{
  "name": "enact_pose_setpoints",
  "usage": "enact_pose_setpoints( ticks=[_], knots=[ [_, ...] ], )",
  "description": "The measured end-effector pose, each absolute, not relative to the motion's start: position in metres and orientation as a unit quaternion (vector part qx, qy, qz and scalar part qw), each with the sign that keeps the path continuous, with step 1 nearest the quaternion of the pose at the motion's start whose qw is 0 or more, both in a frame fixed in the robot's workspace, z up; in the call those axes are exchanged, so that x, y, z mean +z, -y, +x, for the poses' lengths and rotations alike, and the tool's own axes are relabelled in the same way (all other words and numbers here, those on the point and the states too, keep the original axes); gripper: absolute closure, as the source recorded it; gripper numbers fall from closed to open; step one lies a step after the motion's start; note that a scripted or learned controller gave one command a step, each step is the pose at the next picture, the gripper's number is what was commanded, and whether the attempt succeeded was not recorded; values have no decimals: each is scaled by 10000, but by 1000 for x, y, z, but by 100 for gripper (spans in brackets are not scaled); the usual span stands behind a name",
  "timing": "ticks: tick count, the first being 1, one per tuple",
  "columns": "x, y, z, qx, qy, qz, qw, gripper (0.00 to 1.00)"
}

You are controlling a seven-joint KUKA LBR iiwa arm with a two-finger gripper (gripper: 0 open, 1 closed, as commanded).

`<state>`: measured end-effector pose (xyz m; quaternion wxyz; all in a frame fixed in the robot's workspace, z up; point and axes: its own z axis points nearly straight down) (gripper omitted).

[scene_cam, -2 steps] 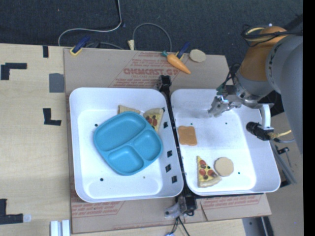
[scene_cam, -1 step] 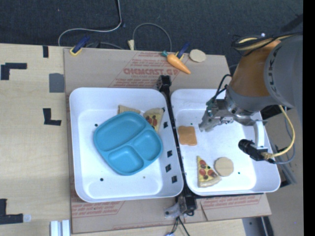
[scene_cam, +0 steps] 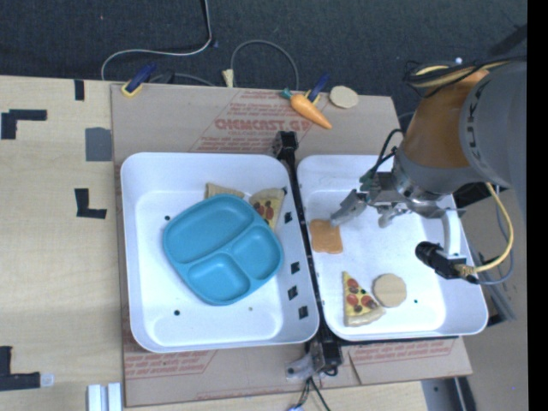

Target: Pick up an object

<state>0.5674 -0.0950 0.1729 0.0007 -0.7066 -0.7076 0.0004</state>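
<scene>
The right bin (scene_cam: 428,319) holds a tan toast-like square (scene_cam: 326,236), a pizza slice (scene_cam: 360,300) and a round beige disc (scene_cam: 390,290). My gripper (scene_cam: 369,212) hangs over the upper part of this bin, just up and right of the tan square. Its two fingers are spread apart, so it is open, with nothing between them. One fingertip (scene_cam: 346,211) points toward the tan square's top edge. The grey arm with its orange band (scene_cam: 437,131) comes in from the right.
The left bin (scene_cam: 141,315) carries a blue divided plate (scene_cam: 223,248), with another pizza slice (scene_cam: 270,205) and a tan piece (scene_cam: 218,192) tucked behind it. Beyond the bins, a toy carrot (scene_cam: 310,110) and a round disc (scene_cam: 344,98) lie on the cardboard. A black cable fitting (scene_cam: 437,259) sticks out by the arm.
</scene>
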Motion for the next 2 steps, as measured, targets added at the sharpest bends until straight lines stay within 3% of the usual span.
enact_pose_setpoints(
  ticks=[1, 2],
  knots=[
    [81, 96, 582, 4, 7076, -7066, -17, 0],
    [97, 97, 583, -8, 7074, -7068, -30, 100]
  ],
)
